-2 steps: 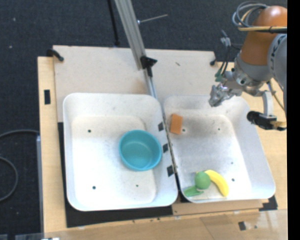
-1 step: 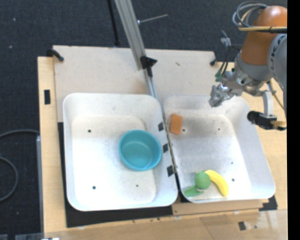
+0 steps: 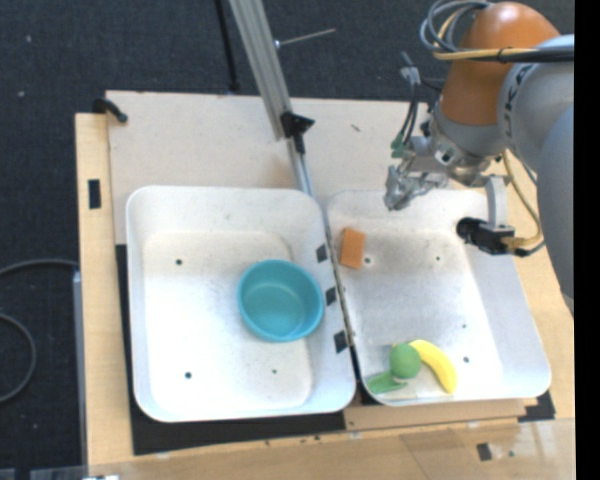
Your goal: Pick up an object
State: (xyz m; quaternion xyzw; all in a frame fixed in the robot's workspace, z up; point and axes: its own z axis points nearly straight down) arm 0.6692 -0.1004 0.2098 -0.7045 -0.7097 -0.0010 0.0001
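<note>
My gripper (image 3: 400, 194) hangs over the far edge of the right bin (image 3: 500, 313), near its back left corner, with nothing visibly between its fingers. An orange block (image 3: 352, 248) lies in the right bin by its left wall, below and left of the gripper. A yellow banana (image 3: 437, 364) and a green round fruit (image 3: 405, 361) rest together at the right bin's near edge. A blue bowl (image 3: 280, 300) sits in the left bin (image 3: 170, 268), toward its right side.
A slanted metal pole (image 3: 265, 63) runs down to the gap between the bins. The arm's grey and orange wrist (image 3: 485, 78) looms over the right bin's far right corner. A black fitting (image 3: 480, 233) with a cable sits on the right bin's rim.
</note>
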